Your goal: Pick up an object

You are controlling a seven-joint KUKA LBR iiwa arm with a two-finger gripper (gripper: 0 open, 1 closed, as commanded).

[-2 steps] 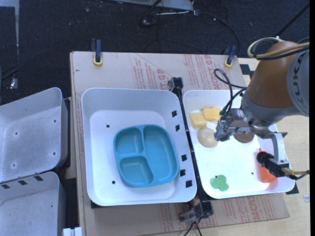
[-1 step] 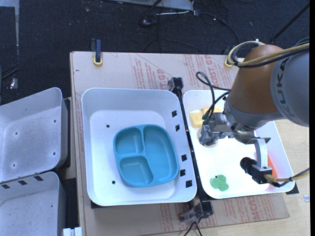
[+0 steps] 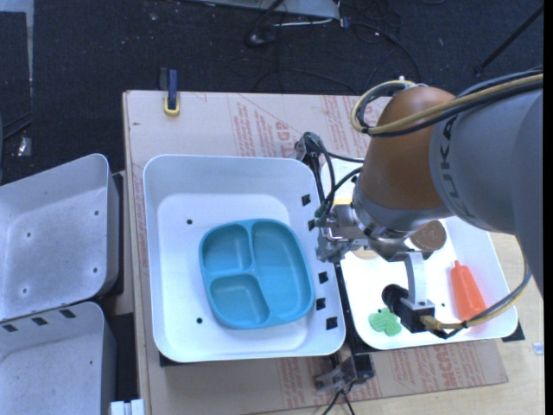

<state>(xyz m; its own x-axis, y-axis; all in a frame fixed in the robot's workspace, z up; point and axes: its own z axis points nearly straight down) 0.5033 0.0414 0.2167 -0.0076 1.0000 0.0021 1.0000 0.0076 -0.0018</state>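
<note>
Near edge of right bin (image 3: 367, 279): small green piece (image 3: 384, 322) lies on the floor, orange bottle-shaped piece (image 3: 467, 290) just beyond, both untouched and apart from each other. Above them the gripper (image 3: 384, 251) hangs low under the bulky wrist; cannot tell whether it is open or closed. Judged: no pick made yet, so the grasp and lift remain.

bright, even light; sharp focus

Divided tray (image 3: 256, 272) lies in L bin (image 3: 173, 197), slightly toward 5 o'clock. In R bin (image 3: 367, 279): small toy (image 3: 384, 322) at 7 o'clock, bottle-shaped item (image 3: 467, 290) at 3 o'clock.
</note>
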